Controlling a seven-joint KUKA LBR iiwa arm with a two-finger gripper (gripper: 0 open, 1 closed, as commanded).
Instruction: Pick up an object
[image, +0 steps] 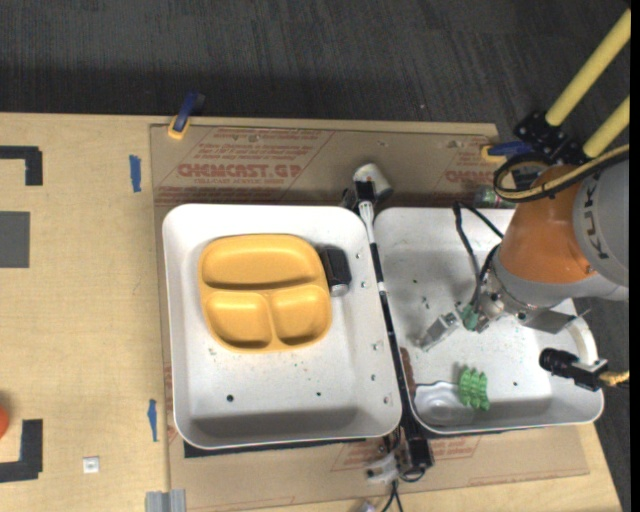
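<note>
Nothing lifted yet. Two-finger metal gripper (437, 329) low over right white bin (520, 250), fingers apart around nothing. Small green ridged plastic block (473, 388) near, on bin floor; grasp and lift remaining.

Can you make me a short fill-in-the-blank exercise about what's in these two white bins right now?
1. The yellow three-compartment plastic tray lies in the ____ shallow white bin.
2. The small ridged block in the right shallow white bin is ____ in colour.
3. The small black object touches the yellow tray's ____ edge.
4. The band above the grey arm's wrist is ____.

Missing words: left; green; right; orange
</note>
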